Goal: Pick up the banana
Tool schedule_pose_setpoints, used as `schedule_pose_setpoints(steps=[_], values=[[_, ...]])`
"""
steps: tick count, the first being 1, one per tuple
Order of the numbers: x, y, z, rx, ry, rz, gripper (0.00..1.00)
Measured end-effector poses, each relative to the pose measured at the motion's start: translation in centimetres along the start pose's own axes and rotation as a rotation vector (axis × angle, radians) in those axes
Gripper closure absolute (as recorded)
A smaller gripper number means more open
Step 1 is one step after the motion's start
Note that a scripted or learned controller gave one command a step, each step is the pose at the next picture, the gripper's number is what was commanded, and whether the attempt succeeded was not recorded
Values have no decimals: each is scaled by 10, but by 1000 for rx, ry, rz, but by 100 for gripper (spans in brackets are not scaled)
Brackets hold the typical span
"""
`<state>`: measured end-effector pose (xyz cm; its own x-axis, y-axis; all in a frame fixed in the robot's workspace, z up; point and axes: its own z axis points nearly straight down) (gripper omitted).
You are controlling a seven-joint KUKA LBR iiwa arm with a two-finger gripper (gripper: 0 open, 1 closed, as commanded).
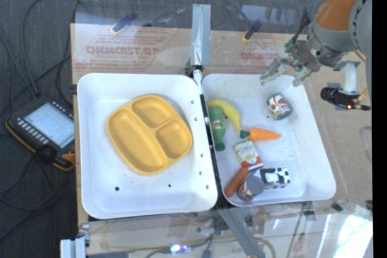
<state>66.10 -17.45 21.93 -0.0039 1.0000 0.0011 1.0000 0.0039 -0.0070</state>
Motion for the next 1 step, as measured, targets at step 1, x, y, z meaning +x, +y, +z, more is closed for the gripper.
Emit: schedule_pose_setpoints(steps=[1], values=[[40, -26, 102, 0, -3, 99, 0]])
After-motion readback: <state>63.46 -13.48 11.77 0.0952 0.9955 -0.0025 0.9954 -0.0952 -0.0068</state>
